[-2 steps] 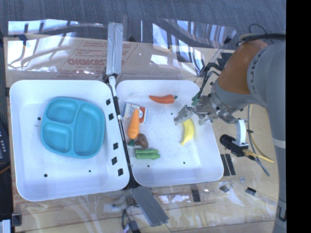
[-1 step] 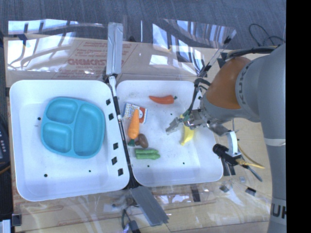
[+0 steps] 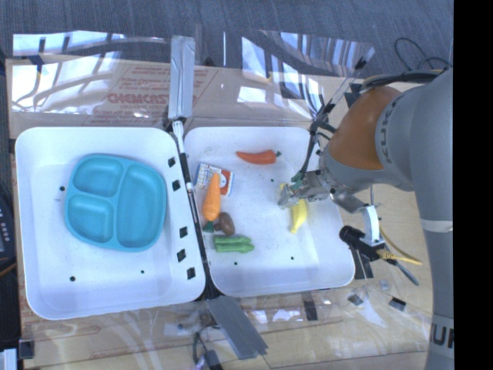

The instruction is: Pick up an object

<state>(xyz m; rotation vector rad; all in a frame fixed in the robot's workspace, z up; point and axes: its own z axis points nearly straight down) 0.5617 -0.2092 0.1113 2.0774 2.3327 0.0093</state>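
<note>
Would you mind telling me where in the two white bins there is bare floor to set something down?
In the right white bin, the floor lies bare along the front wall, below the green vegetable and yellow banana. It is crowded by the divider, around the orange carrot. In the left white bin, bare floor runs around the blue sectioned plate, widest at the front.
</note>
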